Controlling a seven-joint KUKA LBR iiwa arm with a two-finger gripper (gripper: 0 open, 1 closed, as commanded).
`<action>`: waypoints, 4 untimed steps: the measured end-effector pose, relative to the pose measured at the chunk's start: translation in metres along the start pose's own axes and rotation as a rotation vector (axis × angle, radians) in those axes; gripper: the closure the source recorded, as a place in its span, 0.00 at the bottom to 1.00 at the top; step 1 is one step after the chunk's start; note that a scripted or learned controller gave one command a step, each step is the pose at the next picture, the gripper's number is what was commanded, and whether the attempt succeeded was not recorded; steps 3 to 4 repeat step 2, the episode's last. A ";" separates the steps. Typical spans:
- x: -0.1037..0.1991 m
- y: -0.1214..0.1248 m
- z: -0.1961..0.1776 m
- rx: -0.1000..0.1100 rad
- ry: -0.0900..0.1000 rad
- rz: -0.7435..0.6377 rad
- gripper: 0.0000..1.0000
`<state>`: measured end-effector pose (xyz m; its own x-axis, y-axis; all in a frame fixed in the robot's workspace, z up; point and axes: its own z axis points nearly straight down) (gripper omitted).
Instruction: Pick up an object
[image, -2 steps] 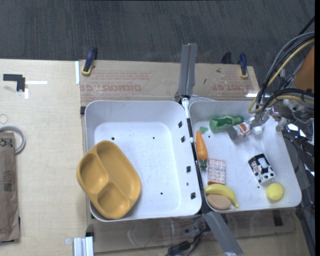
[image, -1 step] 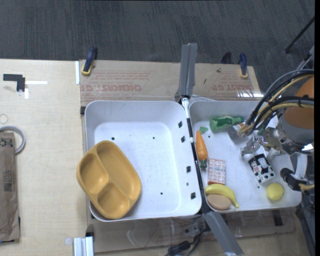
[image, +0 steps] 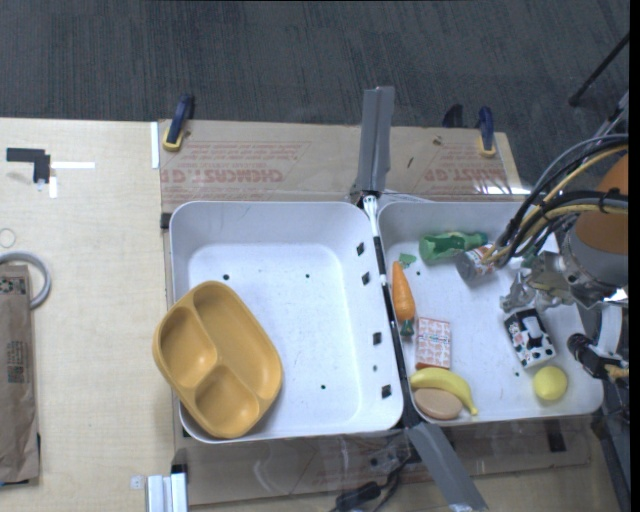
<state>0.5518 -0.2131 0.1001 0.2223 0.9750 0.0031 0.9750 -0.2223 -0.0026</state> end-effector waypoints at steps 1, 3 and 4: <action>0.038 0.009 -0.104 -0.001 -0.005 -0.126 1.00; 0.106 0.009 -0.114 0.000 -0.006 -0.220 1.00; 0.106 0.009 -0.114 0.000 -0.006 -0.220 1.00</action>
